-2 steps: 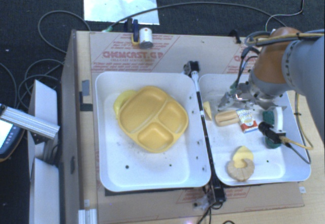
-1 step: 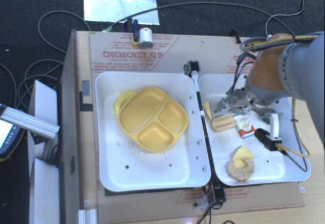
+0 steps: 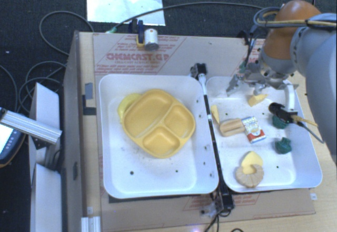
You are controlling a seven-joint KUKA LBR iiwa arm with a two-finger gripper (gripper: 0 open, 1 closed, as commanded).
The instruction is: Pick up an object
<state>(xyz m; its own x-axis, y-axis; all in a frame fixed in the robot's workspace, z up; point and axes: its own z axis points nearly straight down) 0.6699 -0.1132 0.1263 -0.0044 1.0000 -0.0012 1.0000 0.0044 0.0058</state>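
Gripper (image 3: pixel 247 84) hovers over right bin's (image 3: pixel 310 165) back edge, grip state can't tell. Nearby: pale wedge-shaped chunk (image 3: pixel 257 99). Glossy yellow compartment tray (image 3: pixel 158 122) fills left bin (image 3: pixel 113 173).

Glossy yellow plastic tray (image 3: pixel 158 123); smooth white plastic bins (image 3: pixel 121 173); matt cardboard base (image 3: pixel 174 49).

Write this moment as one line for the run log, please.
arm: over right bin far edge | gripper: above bin floor, nothing seen held | nearest item: yellow wedge | left bin: yellow divided tray
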